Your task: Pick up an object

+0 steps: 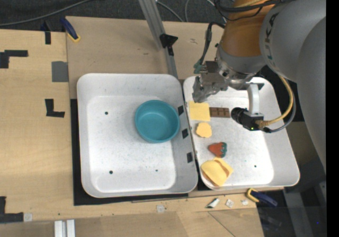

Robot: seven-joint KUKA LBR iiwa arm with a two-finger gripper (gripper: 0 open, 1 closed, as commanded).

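While the grey arm (275, 34) reaches in over the right bin (275, 172), its pincer (204, 93) hangs low at that bin's far left corner, and whether it is released or clenched I cannot tell from this slant; nothing can be seen in its grasp. Well off to the pincer's left, in the left bin (106, 177), sits the blue bowl (157, 120), the biggest loose piece. The likelier targets lie just below the pincer, nearer the camera: a folded yellow piece (216, 171) farthest down, then a flat yellow square (199, 111) almost directly beneath the tips, a brown bar (219, 113) touching its right edge, a small yellow lump (204, 131) below it, and a red-and-teal bit (217, 149) further down again. For a clean pick, I would judge the square the natural choice, yet it lies flat, so the tips should straddle one edge squarely and avoid the bar and the bin wall close by.
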